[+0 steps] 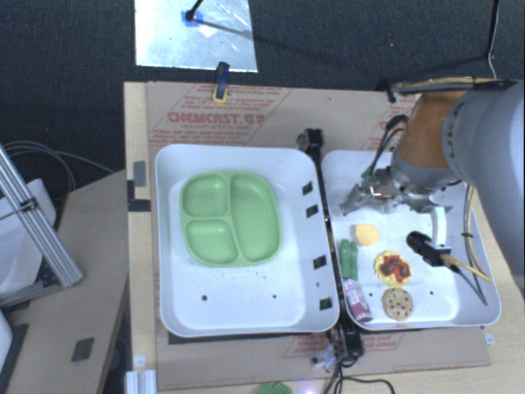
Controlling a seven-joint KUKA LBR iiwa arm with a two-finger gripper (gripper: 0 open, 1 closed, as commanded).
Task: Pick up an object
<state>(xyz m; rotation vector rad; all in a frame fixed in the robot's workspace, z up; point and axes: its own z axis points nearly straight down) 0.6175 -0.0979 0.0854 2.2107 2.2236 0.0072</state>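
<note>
Grey arm's metal gripper (367, 197), open/shut state unclear, sits in the right shallow white bin (449, 295) near a small yellow lumpy toy food (367, 235); the green pickle-shaped piece (349, 259) close by may cause a mis-grab.

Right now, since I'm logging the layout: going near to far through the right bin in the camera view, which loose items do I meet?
Cookie → small round pizza → yellow piece.

Robot body: one grey arm (488, 138), smooth rounded casing.
Orange band (425, 134) sits above the wrist; a thin dark cable (387, 138) loops at the band's left; end effector (367, 195) is bare silvery metal.
</note>
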